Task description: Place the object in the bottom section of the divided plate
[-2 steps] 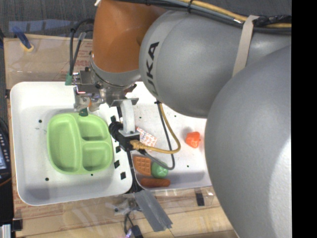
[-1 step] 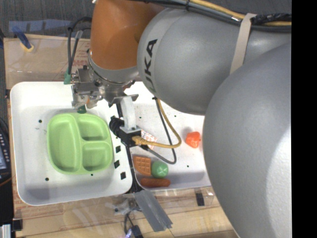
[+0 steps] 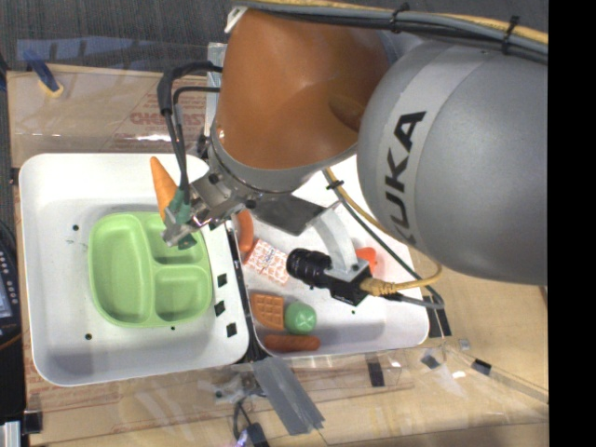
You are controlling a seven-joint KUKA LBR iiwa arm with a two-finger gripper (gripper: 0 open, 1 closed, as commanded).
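1. The pincer (image 3: 180,223) hangs over the upper right edge of the green divided plate (image 3: 130,273) in the left bin (image 3: 47,250) — its tip is low over the plate's rim.
2. How far the pincer stands open I cannot tell; a small teal-green thing sits at its tip, too blurred to name.
3. An orange carrot (image 3: 163,182) stands tilted just above the plate, touching or just beside the pincer.
4. The right bin (image 3: 410,329) holds a waffle (image 3: 265,307), a green ball (image 3: 300,318) and a sausage (image 3: 291,344).
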